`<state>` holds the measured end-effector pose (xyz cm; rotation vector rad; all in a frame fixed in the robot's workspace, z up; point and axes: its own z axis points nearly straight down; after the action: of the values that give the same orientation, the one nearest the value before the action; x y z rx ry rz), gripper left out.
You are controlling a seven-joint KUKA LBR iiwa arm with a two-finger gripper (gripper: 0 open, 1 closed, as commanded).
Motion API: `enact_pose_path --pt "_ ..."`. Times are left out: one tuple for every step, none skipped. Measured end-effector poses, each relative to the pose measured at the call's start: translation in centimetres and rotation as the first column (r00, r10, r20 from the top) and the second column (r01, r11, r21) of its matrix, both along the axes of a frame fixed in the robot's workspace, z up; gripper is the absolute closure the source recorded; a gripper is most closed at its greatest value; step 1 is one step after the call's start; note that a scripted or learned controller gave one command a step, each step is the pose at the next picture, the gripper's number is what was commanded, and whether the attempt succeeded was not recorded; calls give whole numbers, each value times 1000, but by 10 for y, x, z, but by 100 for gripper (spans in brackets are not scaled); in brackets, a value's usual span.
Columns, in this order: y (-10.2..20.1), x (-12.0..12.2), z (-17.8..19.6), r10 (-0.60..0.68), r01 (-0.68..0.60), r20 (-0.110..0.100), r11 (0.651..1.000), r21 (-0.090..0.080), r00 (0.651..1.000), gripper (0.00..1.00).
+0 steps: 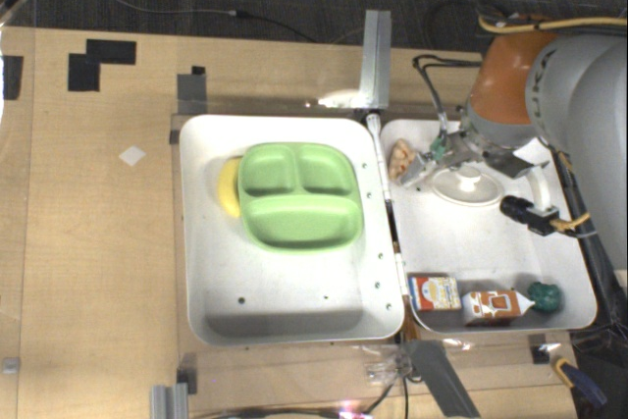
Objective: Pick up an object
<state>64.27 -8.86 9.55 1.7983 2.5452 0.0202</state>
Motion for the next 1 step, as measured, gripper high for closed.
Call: enact_pose_path --pt "-33 28 100 336 -336 -20 942 0 942 0"
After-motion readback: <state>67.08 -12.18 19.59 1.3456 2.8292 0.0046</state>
